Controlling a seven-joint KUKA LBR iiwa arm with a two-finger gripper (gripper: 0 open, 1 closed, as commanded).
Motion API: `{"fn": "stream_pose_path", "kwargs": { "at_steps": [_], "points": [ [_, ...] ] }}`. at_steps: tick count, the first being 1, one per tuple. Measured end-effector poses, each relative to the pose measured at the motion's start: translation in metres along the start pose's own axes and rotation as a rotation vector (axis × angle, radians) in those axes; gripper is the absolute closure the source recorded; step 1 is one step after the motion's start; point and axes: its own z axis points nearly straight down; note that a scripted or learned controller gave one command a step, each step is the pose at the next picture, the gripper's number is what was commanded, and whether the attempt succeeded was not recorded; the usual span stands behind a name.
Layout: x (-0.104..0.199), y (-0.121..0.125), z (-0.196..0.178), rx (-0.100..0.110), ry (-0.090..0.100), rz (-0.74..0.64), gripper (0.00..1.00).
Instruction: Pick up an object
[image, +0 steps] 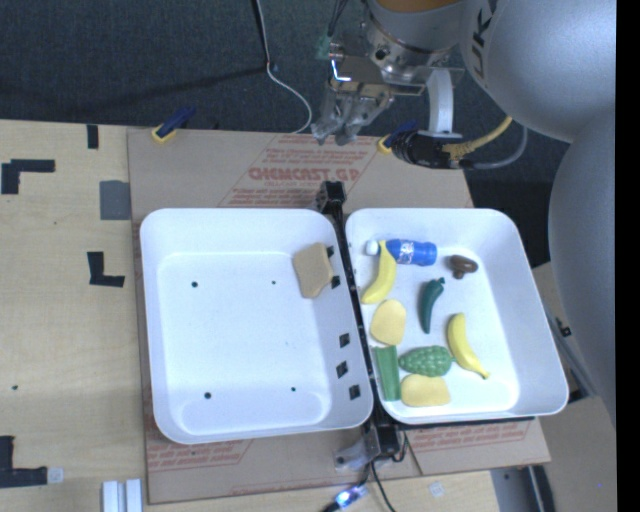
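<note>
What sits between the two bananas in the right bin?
In the camera view, the dark green pepper lies between the upper banana and the lower banana.

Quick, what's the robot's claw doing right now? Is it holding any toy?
Gripper: up above the bench behind the two bins, nothing between its jaws; open or shut cannot be told.

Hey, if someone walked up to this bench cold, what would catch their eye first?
Probably the toy food crowded in the right bin: two bananas, a blue bottle, a green pepper and more. The left bin holds just a tan block by its right wall. Above both, the grey arm hangs its pincer over the cardboard behind the bins.
</note>
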Motion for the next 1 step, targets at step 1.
{"fn": "stream_pose_path", "kwargs": {
  "at_steps": [1],
  "points": [
    [0.0265,0.0008,-0.1024,-0.002,-0.001,0.005,1.0]
  ]
}}
